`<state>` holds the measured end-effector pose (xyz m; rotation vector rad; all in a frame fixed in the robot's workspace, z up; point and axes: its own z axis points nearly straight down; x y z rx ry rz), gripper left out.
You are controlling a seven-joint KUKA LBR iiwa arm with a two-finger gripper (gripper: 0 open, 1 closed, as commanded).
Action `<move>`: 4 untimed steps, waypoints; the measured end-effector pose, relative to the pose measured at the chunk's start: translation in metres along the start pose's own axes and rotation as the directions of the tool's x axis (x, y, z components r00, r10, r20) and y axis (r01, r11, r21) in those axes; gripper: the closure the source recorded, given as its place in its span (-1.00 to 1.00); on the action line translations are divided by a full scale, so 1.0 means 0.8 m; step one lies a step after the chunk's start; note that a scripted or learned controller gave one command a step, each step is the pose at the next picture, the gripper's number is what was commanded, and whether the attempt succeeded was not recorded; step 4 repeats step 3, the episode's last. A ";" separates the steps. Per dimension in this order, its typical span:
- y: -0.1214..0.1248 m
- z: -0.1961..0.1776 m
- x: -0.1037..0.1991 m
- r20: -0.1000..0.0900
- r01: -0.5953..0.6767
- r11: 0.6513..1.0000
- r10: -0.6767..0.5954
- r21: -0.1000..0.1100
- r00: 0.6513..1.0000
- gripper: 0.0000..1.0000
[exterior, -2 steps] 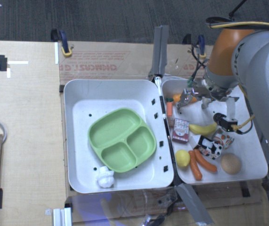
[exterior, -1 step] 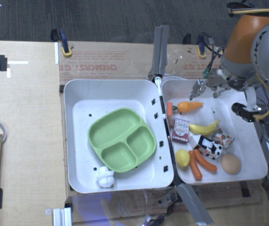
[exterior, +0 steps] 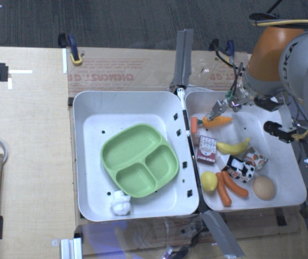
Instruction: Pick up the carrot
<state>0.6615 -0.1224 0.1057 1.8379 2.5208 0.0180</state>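
An orange tapered carrot [exterior: 219, 121] lies in the right bin [exterior: 283, 198] near its far left corner. My gripper [exterior: 217, 110] hangs just above the carrot's left end, at or very near it. The view does not show whether it is touching the carrot. The grey arm with its orange band reaches in from the upper right.
The right bin also holds a small red piece [exterior: 194, 124], a pink box [exterior: 206, 149], a banana [exterior: 233, 145], a cow-patterned toy [exterior: 241, 169], a lemon [exterior: 209, 181], two orange-red sticks [exterior: 228, 189] and an egg [exterior: 264, 188]. The left bin [exterior: 89, 144] holds a green divided plate [exterior: 139, 159] and a white lump [exterior: 121, 203].
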 end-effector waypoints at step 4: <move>-0.004 -0.108 0.050 -0.007 -0.065 0.998 0.066 0.022 0.998 1.00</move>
